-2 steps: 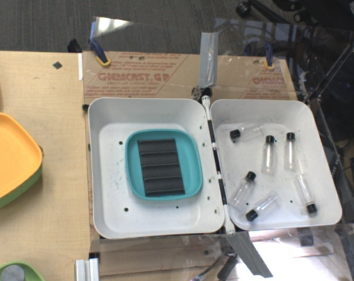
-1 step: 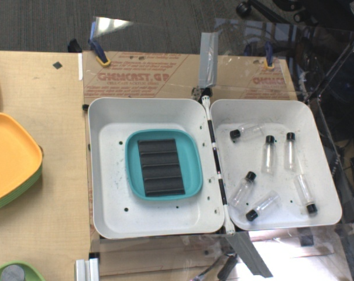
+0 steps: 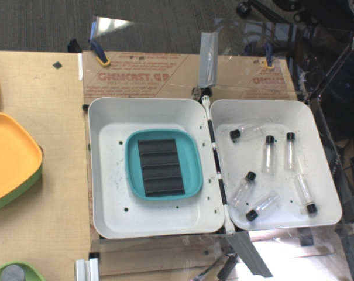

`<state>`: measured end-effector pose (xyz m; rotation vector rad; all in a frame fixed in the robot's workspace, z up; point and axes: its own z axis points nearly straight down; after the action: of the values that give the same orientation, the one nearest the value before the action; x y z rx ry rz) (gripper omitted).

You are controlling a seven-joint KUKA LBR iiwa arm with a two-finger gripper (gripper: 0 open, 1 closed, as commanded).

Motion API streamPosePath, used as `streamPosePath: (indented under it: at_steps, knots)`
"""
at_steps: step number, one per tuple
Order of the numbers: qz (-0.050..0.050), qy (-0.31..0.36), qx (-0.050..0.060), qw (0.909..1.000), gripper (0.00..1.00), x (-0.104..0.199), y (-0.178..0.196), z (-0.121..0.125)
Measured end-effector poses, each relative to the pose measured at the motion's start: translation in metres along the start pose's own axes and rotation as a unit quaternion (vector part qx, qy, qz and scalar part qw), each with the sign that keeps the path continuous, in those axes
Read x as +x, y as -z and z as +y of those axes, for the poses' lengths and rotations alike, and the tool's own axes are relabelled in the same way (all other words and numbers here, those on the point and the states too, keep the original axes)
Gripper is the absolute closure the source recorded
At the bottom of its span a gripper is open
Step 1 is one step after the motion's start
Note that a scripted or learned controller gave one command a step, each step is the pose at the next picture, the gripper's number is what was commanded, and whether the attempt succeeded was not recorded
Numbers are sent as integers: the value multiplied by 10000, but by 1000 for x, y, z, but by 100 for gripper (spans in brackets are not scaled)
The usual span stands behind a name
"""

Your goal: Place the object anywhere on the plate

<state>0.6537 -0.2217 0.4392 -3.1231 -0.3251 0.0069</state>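
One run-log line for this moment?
plate: teal, left bin | black ridged insert: on plate | vials: six, right bin

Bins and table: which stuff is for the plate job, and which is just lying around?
For the job:
- teal plate in the left bin
- six clear vials with black caps, in the right bin

Lying about:
- orange plates on the table, left
- cardboard behind the bins

Dark, blurred machinery (image 3: 308, 10) at upper right, possibly the arm; cannot tell.
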Motion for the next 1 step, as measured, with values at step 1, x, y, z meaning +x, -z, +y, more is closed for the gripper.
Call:
streamPosePath:
  at_steps: [1]
  knots:
    - [6,-5,-1,10000,0,1,1,0]
